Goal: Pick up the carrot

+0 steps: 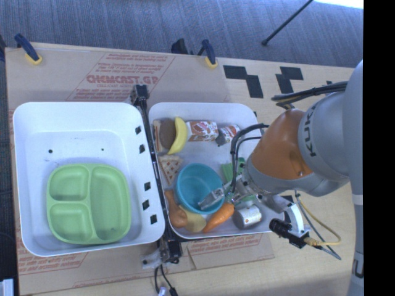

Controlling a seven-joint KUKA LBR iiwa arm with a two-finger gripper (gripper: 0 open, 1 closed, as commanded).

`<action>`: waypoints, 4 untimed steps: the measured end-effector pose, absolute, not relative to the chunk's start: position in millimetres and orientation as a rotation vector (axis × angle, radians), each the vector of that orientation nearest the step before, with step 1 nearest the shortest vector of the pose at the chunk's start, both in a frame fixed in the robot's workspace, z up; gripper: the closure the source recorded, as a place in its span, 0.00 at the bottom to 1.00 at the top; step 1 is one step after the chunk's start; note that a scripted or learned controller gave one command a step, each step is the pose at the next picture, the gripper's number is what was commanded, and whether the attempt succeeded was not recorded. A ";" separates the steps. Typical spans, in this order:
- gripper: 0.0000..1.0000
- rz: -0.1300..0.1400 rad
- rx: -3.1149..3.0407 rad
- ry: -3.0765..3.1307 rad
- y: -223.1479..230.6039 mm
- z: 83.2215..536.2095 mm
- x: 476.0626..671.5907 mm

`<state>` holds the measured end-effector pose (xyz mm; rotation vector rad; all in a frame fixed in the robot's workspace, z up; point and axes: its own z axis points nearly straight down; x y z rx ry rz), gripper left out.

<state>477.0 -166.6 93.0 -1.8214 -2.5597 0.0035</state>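
Note:
The orange carrot (pixel 220 216) lies at a slant by the front wall of the right bin (pixel 203 107), between a blue bowl (pixel 197 187) and a silver can (pixel 247 217). My gripper (pixel 225 197) hangs low just above the carrot's upper end, at the bowl's right rim. The grey wrist and its orange band hide much of the gripper. The carrot rests on the bin floor and nothing shows it lifted.
The right bin also holds a banana (pixel 179 134), a brown bread piece (pixel 163 134), a wrapped snack bar (pixel 207 130), a pizza slice (pixel 170 164) and yellow-orange toy food (pixel 184 219). A green divided plate (pixel 89 203) lies in the left bin (pixel 18 165).

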 end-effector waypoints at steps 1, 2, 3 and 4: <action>1.00 -0.006 -1.817 -2.578 -166.1 107.9 483.3; 1.00 0.005 -2.293 -2.138 -155.5 140.4 481.3; 1.00 0.008 -2.162 -2.272 -189.0 154.0 475.4; 1.00 0.003 -2.215 -2.221 -105.1 180.0 494.4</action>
